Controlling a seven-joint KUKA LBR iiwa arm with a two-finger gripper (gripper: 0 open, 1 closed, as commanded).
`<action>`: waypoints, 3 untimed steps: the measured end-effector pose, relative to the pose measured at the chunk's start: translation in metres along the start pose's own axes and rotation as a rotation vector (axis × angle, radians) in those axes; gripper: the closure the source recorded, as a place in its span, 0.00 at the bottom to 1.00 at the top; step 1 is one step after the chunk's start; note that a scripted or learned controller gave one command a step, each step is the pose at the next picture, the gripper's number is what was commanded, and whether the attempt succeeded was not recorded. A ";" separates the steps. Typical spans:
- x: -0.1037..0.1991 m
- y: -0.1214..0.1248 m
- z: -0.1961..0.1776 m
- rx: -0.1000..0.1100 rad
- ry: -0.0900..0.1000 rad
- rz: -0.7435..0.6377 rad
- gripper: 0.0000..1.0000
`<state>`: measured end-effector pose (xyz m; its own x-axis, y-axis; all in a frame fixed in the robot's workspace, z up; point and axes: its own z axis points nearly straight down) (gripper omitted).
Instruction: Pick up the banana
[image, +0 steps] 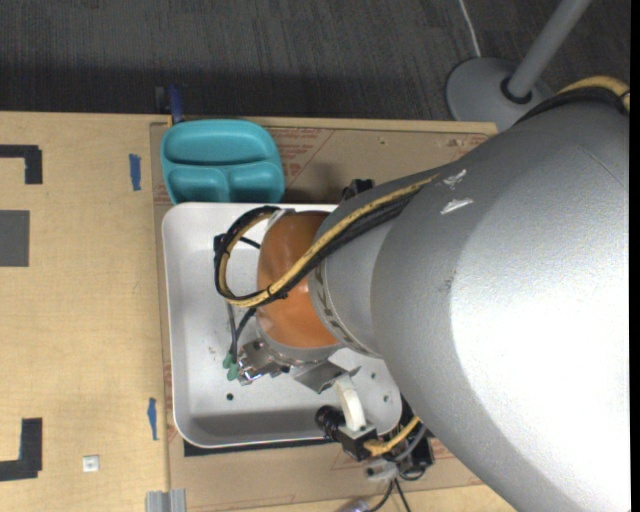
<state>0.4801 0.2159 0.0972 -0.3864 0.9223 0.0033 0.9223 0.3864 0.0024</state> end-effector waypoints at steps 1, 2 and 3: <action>0.001 0.000 -0.073 0.002 -0.004 0.187 1.00; -0.005 -0.002 0.009 0.000 0.000 -0.092 1.00; -0.004 -0.002 0.000 -0.001 0.000 -0.092 1.00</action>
<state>0.4802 0.2113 0.0975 -0.4692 0.8831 0.0029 0.8831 0.4692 0.0035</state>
